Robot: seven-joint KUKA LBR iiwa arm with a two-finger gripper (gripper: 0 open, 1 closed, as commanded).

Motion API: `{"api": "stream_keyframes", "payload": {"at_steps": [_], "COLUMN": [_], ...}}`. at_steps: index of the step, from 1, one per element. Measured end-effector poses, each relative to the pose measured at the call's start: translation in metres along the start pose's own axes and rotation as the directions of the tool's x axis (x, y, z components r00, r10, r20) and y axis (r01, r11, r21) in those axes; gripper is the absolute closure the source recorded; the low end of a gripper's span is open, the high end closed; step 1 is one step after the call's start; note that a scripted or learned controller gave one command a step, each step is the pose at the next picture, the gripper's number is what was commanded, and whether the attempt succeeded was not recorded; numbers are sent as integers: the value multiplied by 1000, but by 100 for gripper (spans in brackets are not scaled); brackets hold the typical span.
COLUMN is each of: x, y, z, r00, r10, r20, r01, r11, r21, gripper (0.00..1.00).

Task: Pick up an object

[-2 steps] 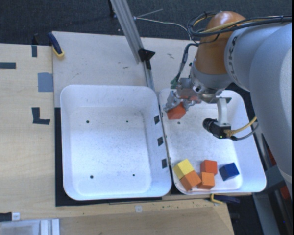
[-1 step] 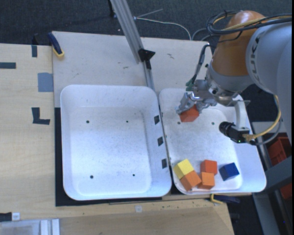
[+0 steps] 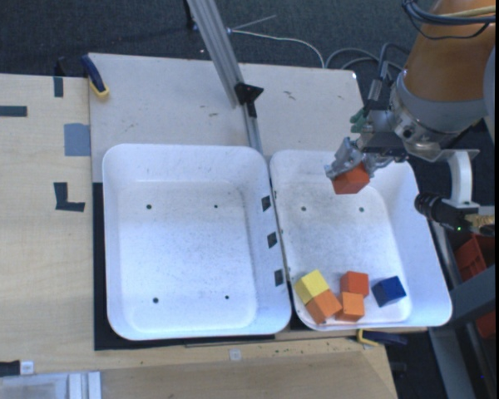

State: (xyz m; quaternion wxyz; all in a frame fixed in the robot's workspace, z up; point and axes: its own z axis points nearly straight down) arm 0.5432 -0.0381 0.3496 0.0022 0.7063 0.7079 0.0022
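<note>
Hand (image 3: pixel 350 169) grips a red-orange block (image 3: pixel 351 180), tilted with no clear long axis, above the right bin (image 3: pixel 416 223).

Nothing is showing up to read here: no lettering, numbers, labels or brand marks are appearing on the white bins (image 3: pixel 183 156), the blocks or the counter (image 3: pixel 33 156).

A metal pole (image 3: pixel 220 44) slants over the bench (image 3: pixel 175 106) beside a yellow-tipped clamp (image 3: pixel 94 76).
</note>
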Motion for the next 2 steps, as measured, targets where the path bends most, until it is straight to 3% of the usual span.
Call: {"api": "stream_keyframes", "payload": {"at_steps": [1, 2], "x": [2, 64], "y": [9, 48], "z": [-109, 3], "r00": [1000, 1000], "r10": [0, -3], "r20": [1, 0], "r01": [0, 3], "r11": [1000, 1000], "r21": [-1, 16], "gripper": [100, 100]}}
